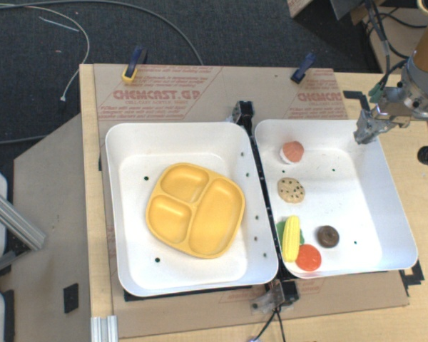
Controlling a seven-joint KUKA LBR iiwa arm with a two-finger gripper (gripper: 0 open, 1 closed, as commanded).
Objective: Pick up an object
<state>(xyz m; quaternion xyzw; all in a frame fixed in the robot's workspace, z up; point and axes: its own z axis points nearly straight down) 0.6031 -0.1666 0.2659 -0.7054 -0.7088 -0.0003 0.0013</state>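
**White bins, toy food, gripper over the far right corner**

Cardboard sheeting (pixel 164 91) printed with red lettering covers the bench, pinned at its far edge by two blue clamps (pixel 134 63), both well to the left of the jaws. Two shallow white bins sit on it side by side. The left bin (pixel 128 148), well left of the jaws, carries a yellow divided plate (pixel 195 209) with three compartments, lying flat near the bin's middle. The right bin (pixel 385 191) lies below and to the left of the jaws, and holds all the small items.

The grey arm (pixel 422 77) enters from the right, and its gripper (pixel 366 132) hangs over the right bin's far right corner. Whether the jaws stand apart or together cannot be told at this size; nothing shows between them.

Every pickable item lies left of and nearer the camera than the jaws, none touching them. A corn cob (pixel 291 236) stands farthest off, beside a red tomato (pixel 309 257), the two touching or nearly so. A chocolate doughnut (pixel 328 236) lies just right of them. A chocolate-chip cookie (pixel 291 189) sits midway. A pink-and-white round piece (pixel 293 152) lies closest to the jaws, still well apart.
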